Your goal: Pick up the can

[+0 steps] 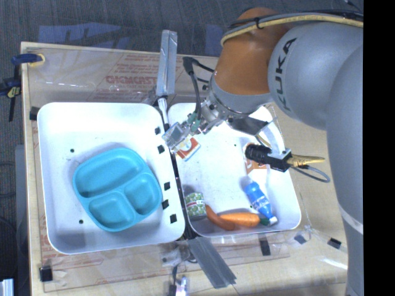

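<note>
Can (195, 205): small cylinder with a green-and-white label, in the right bin (290, 193) near its front left corner, just beside the wall shared with the left bin (52, 165). Probably rigid and light, with a smooth, somewhat slippery side; whether it stands or lies cannot be told. Best hold, by judgement: across the curved body at mid-height, though the wall crowds one side.
Carrot (237, 219): touching or nearly touching the can's right.
Blue bottle (258, 203): further right.
Red-and-white packet (189, 149): near the bin's back left.
Gripper (178, 134): above that packet, well apart from the can; open or closed cannot be told.
Blue divided plate (117, 189): left bin.
</note>
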{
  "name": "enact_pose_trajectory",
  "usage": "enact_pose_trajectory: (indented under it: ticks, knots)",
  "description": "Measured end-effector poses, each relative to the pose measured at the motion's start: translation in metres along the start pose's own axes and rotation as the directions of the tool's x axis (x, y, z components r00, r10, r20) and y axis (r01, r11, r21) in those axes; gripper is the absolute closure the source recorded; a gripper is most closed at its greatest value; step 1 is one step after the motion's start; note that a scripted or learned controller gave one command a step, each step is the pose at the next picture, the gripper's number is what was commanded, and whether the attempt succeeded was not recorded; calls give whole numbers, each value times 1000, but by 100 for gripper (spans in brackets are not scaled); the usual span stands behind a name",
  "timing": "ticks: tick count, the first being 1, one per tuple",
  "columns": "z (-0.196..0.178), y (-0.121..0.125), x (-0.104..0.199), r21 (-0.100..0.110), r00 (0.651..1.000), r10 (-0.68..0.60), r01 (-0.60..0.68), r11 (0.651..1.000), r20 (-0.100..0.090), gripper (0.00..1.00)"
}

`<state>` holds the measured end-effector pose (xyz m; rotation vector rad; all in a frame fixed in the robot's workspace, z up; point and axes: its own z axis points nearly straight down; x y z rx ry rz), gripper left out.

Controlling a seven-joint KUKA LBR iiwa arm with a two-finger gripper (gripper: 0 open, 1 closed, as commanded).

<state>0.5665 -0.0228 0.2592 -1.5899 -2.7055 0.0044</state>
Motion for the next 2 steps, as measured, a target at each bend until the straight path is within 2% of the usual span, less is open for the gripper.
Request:
enact_pose_trajectory:
  ticks: [1,2]
  knots:
    - [38,44,40,4,999,-37,37,999,-1,100]
    - [59,69,90,3,984,-177,177,984,-1,100]
